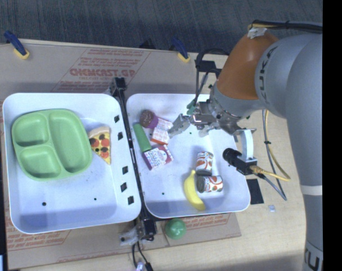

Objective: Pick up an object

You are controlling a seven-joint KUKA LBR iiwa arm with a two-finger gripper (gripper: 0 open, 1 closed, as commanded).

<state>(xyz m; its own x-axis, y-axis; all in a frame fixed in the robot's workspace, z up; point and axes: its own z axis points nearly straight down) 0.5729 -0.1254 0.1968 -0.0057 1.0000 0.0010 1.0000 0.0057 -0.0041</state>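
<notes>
Two white bins [24, 210], one green divided plate [49, 143], one pizza slice [101, 144], one banana [192, 192], two cans [204, 161].

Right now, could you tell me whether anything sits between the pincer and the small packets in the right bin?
Nothing visible does. The pincer hangs just right of the red-and-white packet, with bare bin floor between; the purple packet lies below it.

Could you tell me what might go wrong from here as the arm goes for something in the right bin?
1. The packets, green stick and purple ball lie crowded together by the pincer, so a grasp there may catch two things or push one aside.
2. The banana touches the two cans; reaching for either could nudge or roll the other.
3. The green ball sits outside the bins, on the bench edge, and could roll off.
</notes>
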